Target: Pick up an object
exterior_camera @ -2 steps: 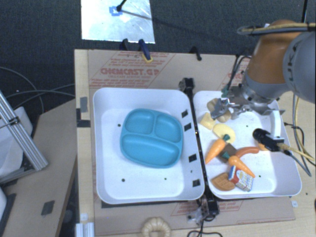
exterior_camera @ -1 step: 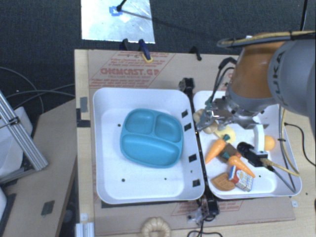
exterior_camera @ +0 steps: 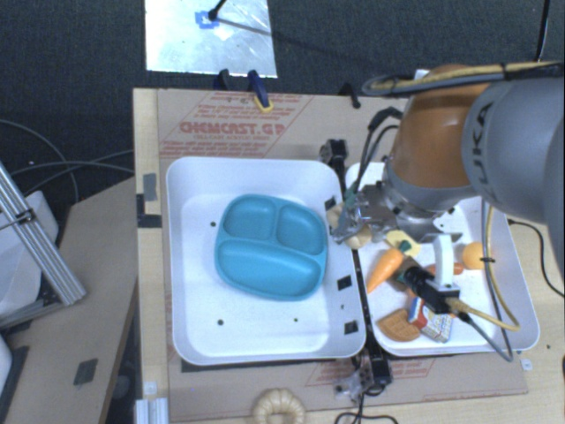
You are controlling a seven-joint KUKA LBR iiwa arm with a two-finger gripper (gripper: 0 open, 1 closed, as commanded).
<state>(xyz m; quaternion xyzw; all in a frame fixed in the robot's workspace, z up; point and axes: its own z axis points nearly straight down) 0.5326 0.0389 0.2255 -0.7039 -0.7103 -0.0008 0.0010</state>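
Note:
My gripper hangs low over the divider between the two bins, at the left edge of the right bin. A small tan thing sits right under it; I cannot tell whether it is held. Just right of the gripper lie an orange carrot and a yellow piece. Further right are a white cylinder and an orange ball. A brown cookie and a small printed box rest near the bin's front. The grey and orange arm hides the back of the right bin.
The left bin holds a blue divided plate. A beige ring lies on the bench in front of the bins. A silver sheet lies behind the cardboard base, and metal rails stand at the far left.

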